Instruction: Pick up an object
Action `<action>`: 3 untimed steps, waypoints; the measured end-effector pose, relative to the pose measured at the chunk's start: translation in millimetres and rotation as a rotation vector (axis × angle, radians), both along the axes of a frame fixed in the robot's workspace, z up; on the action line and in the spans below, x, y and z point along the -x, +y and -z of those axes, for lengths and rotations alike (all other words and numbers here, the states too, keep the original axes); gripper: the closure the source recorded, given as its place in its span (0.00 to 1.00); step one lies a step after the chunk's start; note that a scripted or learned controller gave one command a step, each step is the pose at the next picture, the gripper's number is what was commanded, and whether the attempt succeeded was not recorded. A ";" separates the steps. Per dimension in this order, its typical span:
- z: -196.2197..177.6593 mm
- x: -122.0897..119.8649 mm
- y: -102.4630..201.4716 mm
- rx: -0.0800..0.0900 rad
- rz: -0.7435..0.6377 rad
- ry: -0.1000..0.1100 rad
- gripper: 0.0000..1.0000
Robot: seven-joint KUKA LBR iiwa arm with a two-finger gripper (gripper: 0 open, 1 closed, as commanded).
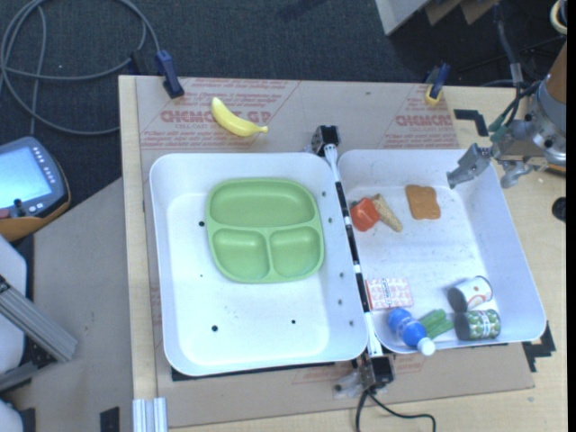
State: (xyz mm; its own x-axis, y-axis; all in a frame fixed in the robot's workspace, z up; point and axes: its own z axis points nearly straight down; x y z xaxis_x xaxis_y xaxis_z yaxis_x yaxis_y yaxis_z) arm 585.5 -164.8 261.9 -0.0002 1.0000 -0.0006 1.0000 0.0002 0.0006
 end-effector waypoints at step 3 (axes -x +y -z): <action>177.1 -53.3 2.8 -0.001 0.000 0.002 0.00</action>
